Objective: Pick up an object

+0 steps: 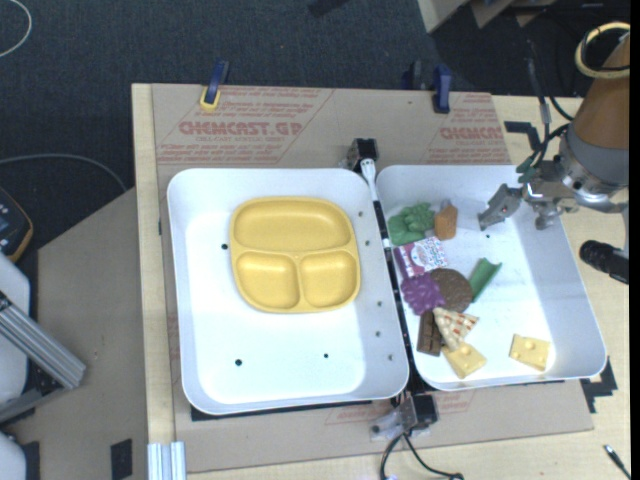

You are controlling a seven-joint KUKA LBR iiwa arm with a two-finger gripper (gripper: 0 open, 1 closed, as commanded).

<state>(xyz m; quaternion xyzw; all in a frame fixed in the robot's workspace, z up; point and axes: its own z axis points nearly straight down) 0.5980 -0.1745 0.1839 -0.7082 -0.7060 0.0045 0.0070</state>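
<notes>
The right bin (560, 298) holds a cluster of toy foods: a green leafy piece (409, 223), a small orange piece (445, 220), a purple grape bunch (420, 293), a brown round patty (453, 287), a green pod (484, 275), a pizza slice (455, 323), a chocolate bar (430, 333) and two cheese wedges (529, 351). My gripper (522, 204) hangs over the bin's far right part, above bare white floor, to the right of the orange piece. Its fingers (496, 209) are spread with nothing between them.
The left bin (200, 318) holds a yellow three-section plate (295, 252). Clamps (211, 88) sit on the cardboard's far edge. The arm's orange band (605, 118) rises at the right edge. Bare floor lies in the right bin's right half.
</notes>
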